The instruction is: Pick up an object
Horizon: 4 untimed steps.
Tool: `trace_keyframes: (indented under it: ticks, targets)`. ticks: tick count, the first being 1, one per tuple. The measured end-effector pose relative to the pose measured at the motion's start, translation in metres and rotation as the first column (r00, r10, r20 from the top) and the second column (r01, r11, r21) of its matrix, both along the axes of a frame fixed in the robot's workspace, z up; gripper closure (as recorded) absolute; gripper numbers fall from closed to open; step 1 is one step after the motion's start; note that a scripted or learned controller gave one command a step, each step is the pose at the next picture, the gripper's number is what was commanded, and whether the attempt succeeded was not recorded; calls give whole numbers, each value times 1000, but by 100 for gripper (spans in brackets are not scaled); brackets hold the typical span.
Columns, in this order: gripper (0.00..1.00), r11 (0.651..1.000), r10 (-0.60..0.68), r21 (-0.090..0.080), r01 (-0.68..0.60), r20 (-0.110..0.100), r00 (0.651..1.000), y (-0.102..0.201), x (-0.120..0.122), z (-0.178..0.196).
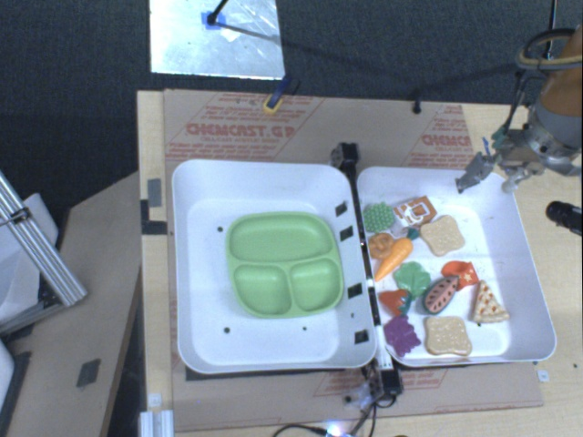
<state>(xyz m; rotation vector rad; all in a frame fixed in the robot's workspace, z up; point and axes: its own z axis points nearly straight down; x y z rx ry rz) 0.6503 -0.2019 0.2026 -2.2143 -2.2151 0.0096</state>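
Dark blue-grey carpet floor (73,80) fills the far side and left. Tan wooden bench (155,335) topped with printed cardboard sheet (237,126); shiny metal plate (217,25) lies on the floor far left. Aluminium frame rail (36,244) at left edge.

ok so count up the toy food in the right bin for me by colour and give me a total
Green: 2, a bumpy round piece and a leafy piece
Orange or red: 4, a ring, a carrot, a small piece and a wedge
Tan: 2 bread slices
Purple: 1, grapes
Mixed colours: 3, a box, a sausage and a pizza slice
Total: 12
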Motion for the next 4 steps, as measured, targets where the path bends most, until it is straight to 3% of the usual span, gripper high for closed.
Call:
trace_keyframes:
  ticks: [1, 3, 4]
  targets:
    - [0, 1000, 3, -3, -3, 13, 1000, 1, 3, 9]
    - [0, 1000, 5, -3, -5, 11, 1000, 3, 3, -77]
    - [0, 1000, 7, -7, -6, 29, 1000, 2, 9, -96]
